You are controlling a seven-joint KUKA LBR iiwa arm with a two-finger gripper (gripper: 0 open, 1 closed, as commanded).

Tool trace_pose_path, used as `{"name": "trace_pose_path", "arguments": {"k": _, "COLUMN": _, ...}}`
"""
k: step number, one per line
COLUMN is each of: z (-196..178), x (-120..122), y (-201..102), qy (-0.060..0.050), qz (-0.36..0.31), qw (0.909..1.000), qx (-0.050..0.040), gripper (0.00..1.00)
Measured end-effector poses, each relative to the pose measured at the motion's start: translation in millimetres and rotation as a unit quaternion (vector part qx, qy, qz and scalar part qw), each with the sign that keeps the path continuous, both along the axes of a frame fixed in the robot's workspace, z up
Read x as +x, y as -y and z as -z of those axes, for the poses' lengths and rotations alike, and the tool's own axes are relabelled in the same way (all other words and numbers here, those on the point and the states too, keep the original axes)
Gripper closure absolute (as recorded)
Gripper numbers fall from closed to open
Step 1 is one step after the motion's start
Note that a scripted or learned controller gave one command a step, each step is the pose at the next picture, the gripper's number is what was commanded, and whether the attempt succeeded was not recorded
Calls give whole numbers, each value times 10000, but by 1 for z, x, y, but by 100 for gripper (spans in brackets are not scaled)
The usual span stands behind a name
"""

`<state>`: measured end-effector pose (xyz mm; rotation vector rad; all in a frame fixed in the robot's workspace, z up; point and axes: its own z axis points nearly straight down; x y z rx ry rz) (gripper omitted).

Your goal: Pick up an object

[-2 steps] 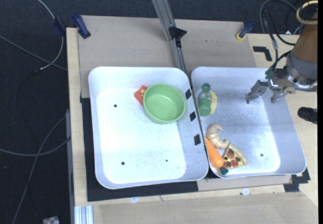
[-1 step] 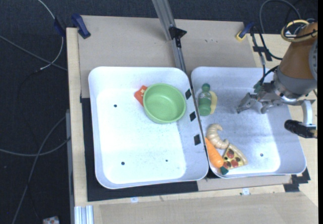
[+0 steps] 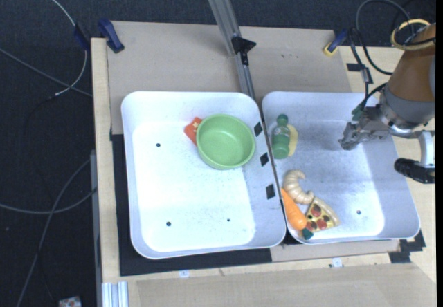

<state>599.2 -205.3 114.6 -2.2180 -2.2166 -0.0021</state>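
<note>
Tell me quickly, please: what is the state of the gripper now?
Gripper: over the right bin, near its back right; open or closed cannot be told, and nothing is seen between its fingers.

You're getting open floor across the right bin (image 3: 377,181) centre; the green bottle (image 3: 280,138), croissant (image 3: 297,184), carrot (image 3: 293,211) and pizza slice (image 3: 320,216) are crowding its left wall.

Bench (image 3: 173,57) with two white bins (image 3: 149,181)

Two bins (image 3: 138,160), one bowl (image 3: 225,141), one bottle (image 3: 280,137).
</note>
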Motion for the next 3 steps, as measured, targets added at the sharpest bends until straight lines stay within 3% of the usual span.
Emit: {"name": "trace_pose_path", "arguments": {"k": 3, "z": -172, "x": 5, "y": 1, "qy": 68, "qz": -12, "qw": 10000, "qx": -34, "gripper": 100}}
